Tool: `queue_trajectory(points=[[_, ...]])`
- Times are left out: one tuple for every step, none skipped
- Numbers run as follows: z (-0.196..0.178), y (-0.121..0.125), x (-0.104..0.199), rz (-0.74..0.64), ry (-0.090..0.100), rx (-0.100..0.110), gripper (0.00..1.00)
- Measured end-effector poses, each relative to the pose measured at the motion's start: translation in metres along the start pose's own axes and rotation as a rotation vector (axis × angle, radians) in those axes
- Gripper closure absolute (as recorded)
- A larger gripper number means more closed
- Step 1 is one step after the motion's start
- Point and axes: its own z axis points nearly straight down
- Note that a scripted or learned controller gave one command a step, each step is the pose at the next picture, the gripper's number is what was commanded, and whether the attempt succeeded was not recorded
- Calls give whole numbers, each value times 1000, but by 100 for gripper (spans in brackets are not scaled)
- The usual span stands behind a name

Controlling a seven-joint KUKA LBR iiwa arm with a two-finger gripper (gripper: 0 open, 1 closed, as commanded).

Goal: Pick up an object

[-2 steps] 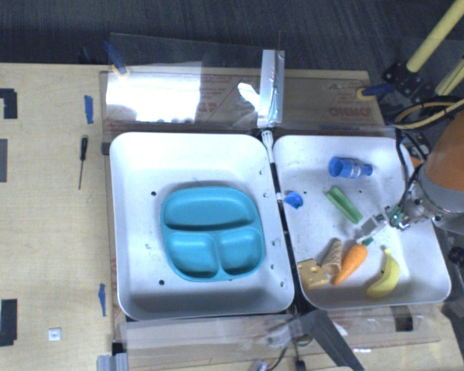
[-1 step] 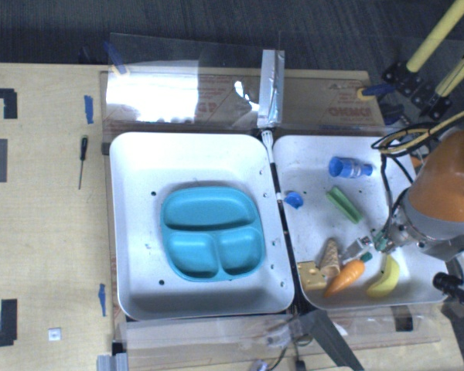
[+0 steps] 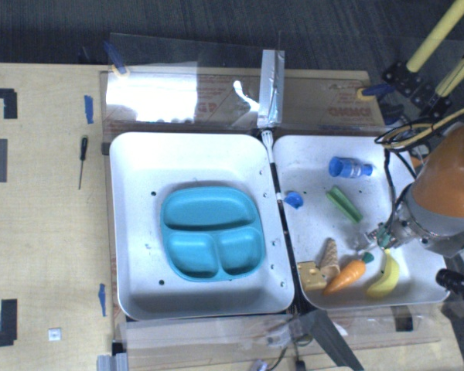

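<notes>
Carrot (image 3: 346, 275) and banana (image 3: 383, 277) sit at the right bin's (image 3: 317, 157) near edge, just beside your hand (image 3: 381, 236). Can't tell its opening from here. Drop straight onto one item; crowded neighbours risk a glancing, failed grip.

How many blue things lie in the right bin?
2: a bottle near the far side of the bin, and a small cap-like piece by its left wall. The arm may hide others.
</notes>
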Motion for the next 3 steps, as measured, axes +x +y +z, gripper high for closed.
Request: queue_trajectory(points=[[1,0,0,-1,1,1,0],[-9,55,21,-21,9,10,0],[-8,0,31,133,9,16,0]])
